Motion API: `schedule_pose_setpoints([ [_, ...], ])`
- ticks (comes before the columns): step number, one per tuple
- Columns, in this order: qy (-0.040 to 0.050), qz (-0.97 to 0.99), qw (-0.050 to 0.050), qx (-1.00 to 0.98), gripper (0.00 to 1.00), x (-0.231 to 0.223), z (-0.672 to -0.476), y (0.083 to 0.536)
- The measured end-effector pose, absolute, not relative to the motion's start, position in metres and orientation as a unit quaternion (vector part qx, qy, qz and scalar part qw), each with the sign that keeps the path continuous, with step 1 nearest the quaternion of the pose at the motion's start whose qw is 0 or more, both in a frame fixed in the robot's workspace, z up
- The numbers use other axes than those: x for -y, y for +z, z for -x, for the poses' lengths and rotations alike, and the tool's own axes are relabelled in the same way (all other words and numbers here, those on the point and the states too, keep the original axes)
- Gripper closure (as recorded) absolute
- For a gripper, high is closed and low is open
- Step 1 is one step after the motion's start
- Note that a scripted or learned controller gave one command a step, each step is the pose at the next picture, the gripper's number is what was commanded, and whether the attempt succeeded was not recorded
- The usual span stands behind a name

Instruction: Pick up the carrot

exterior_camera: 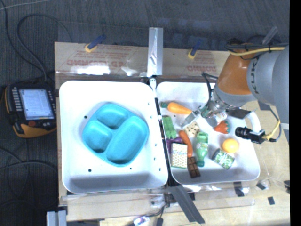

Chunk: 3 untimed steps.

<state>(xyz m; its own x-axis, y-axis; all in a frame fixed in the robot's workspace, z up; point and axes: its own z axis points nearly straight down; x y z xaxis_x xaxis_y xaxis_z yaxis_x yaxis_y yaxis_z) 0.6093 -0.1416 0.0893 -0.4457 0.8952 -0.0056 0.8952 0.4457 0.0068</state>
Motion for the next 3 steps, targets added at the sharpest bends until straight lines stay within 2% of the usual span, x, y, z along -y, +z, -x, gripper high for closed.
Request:
schedule_pose_setpoints([
  [1, -0.0001, -0.448, 0.005, -0.894, 0.00, 0.112, -0.656, 0.089],
  [2, 0.0012, -0.448, 0.003, -0.894, 1.00, 0.111, -0.657, 0.097],
  [3, -0.0001, -0.412, -0.002, -0.911, 1.00, 0.083, -0.669, 0.181],
])
